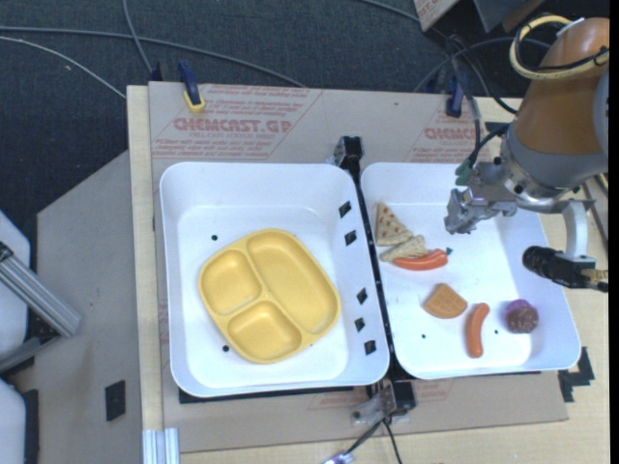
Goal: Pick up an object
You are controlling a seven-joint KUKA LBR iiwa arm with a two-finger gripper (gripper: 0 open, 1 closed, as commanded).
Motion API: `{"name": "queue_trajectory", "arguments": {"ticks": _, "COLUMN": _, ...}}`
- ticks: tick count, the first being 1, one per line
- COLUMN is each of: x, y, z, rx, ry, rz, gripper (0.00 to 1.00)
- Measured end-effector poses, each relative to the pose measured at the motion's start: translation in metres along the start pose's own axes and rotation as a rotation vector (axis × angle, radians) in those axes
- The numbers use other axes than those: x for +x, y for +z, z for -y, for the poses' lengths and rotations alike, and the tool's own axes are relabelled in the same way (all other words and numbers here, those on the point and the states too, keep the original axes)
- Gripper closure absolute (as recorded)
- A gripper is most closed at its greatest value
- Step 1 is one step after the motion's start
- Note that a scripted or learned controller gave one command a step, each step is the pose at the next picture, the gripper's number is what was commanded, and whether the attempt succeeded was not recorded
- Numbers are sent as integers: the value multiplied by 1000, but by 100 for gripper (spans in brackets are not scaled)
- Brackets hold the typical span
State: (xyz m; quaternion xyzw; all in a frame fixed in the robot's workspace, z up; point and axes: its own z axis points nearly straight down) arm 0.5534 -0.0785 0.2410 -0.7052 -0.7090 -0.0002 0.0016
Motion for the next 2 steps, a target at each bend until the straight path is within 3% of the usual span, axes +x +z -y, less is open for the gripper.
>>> {"name": "queue_trajectory", "arguments": {"ticks": 2, "x": 115, "y": 7, "z": -34, "rx": -3, "ry": -1, "rz": 1, "gripper": 100}}
